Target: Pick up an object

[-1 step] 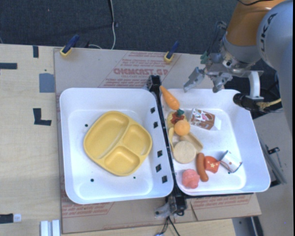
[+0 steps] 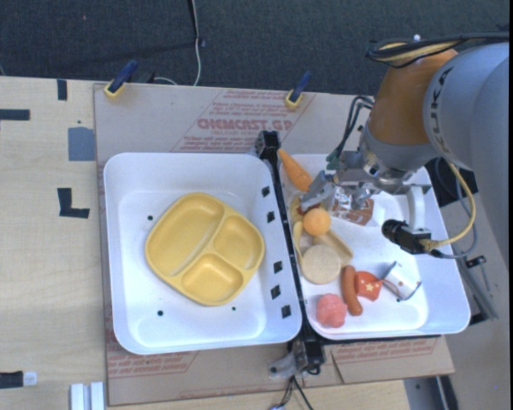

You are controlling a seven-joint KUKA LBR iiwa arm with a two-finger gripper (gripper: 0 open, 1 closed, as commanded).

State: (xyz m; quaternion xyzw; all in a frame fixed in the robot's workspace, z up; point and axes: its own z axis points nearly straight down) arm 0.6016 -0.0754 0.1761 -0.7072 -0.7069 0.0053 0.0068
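The gripper [image 2: 340, 193] is seen low in the right bin [image 2: 449, 314]; whether it is open cannot be told. An orange ball [image 2: 316, 222] lies just beside it, a carrot [image 2: 295, 172] close by, a round biscuit [image 2: 320, 263] beyond.

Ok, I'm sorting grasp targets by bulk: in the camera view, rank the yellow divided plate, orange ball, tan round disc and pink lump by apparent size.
1. yellow divided plate, by far the largest
2. tan round disc
3. pink lump and orange ball: too alike to rank, the lump perhaps slightly larger
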